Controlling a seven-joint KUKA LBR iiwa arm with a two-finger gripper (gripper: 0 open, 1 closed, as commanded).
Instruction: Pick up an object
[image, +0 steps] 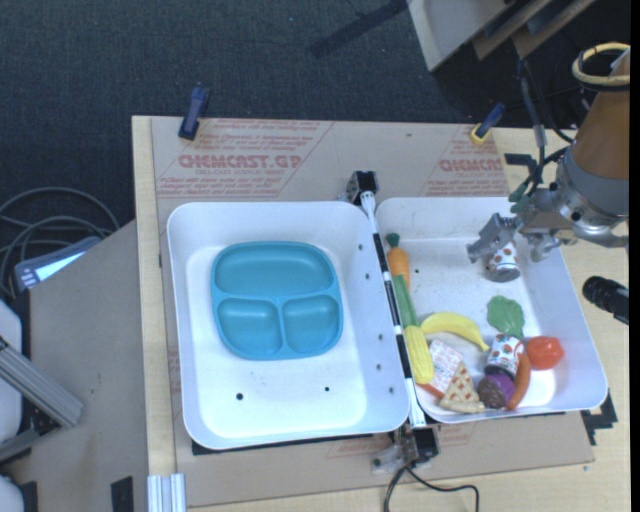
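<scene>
Gripper (507, 243) hung over the right bin (440, 222), back part; a small can (503, 262) sat pinched betw. its fingers. Other toy food lay near the front: banana (455, 327), corn (417, 354), carrot (398, 262), tomato (544, 351), pizza slice (461, 389). Left bin (190, 330) held a blue divided plate (276, 299).

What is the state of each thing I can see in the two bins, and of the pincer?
Blue divided plate: flat in left bin, nothing on it.
Carrot: lying along right bin's left wall.
Banana: lying in the food pile.
Tomato: resting by right wall.
Pincer: low over right bin, grip unclear.
</scene>
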